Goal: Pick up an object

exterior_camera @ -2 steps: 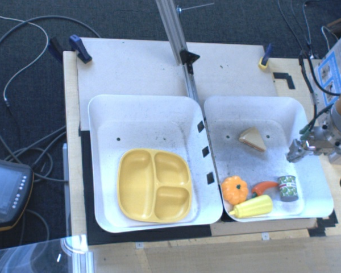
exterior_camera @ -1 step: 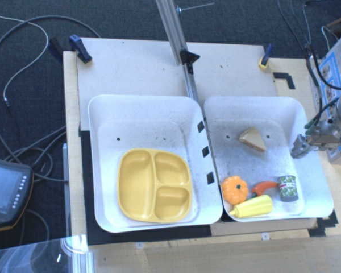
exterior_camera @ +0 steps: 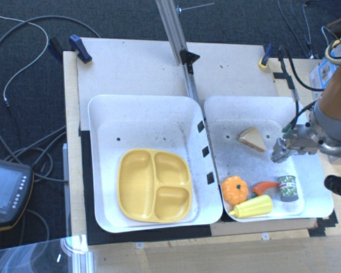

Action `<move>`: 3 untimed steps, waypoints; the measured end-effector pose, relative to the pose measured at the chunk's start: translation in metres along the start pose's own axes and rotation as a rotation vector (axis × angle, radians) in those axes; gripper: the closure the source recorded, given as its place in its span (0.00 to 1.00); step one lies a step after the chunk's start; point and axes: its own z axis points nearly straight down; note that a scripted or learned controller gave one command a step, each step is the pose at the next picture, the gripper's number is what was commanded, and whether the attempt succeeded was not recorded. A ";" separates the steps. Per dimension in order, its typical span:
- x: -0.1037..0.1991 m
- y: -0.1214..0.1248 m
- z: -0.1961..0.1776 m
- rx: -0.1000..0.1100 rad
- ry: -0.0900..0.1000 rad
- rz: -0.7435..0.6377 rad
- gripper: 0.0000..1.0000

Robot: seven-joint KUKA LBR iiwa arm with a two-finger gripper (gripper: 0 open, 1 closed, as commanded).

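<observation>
Two shallow white bins sit side by side on the bench. The left bin (exterior_camera: 102,118) holds a yellow divided plate (exterior_camera: 155,185) with three compartments, lying flat in the lower middle of the frame. The right bin (exterior_camera: 238,110) holds the small items.

The gripper (exterior_camera: 279,152) hangs at the right side of the frame, over the right bin's middle, its arm (exterior_camera: 332,115) entering from the right edge. Whether it is apart or together cannot be told from this angle; nothing is visibly held by it.

Just to the left of the gripper, and slightly higher in the frame, lies a tan sandwich wedge (exterior_camera: 253,139), close to the gripper's tip though contact cannot be judged. Below the gripper, toward the bin's lower edge, stands a small green-labelled can (exterior_camera: 287,187). To the can's left lies a red-orange chili pepper (exterior_camera: 265,186), and below that a yellow corn cob (exterior_camera: 253,207) against the bin's lower wall. An orange pumpkin (exterior_camera: 235,189) sits at the lower left of this bin, touching the corn's left end.
</observation>
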 end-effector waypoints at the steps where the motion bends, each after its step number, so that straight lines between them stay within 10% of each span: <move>1: 0.044 0.002 0.001 0.000 -0.001 0.000 1.00; 3: 0.144 0.012 0.002 -0.001 -0.002 0.000 1.00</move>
